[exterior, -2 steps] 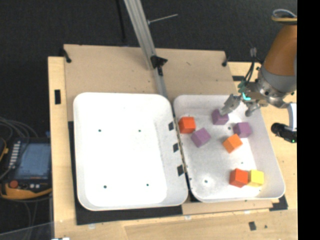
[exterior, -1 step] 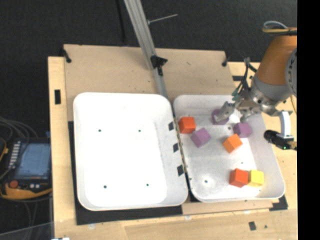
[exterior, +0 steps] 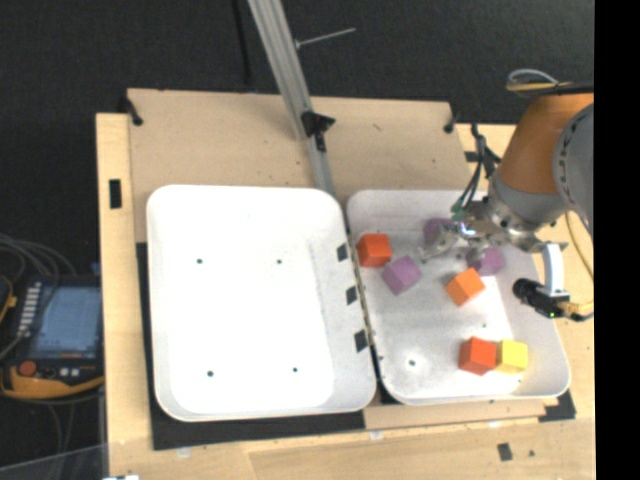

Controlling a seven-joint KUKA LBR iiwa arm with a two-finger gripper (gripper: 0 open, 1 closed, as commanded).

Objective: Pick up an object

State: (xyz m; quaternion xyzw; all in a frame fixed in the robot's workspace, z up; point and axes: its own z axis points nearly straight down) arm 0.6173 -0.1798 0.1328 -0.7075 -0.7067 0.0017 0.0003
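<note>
The right bin (exterior: 420,378) holds several small blocks. An orange-red cube (exterior: 375,250) lies near its left wall, with a purple block (exterior: 401,274) just right of it. An orange cube (exterior: 464,286) sits mid-bin. A red-orange cube (exterior: 479,354) and a yellow cube (exterior: 513,355) touch each other near the front right. Two more purple blocks (exterior: 435,230) (exterior: 491,260) lie beside my gripper (exterior: 458,240), which hangs low over the back of this bin between them. The arm's wrist hides the fingertips.
The left bin (exterior: 250,298) lies beside the right one, with black clips along the shared wall. A slanted metal post (exterior: 290,78) rises behind the bins. A teach pendant (exterior: 55,328) lies off the bench at far left.
</note>
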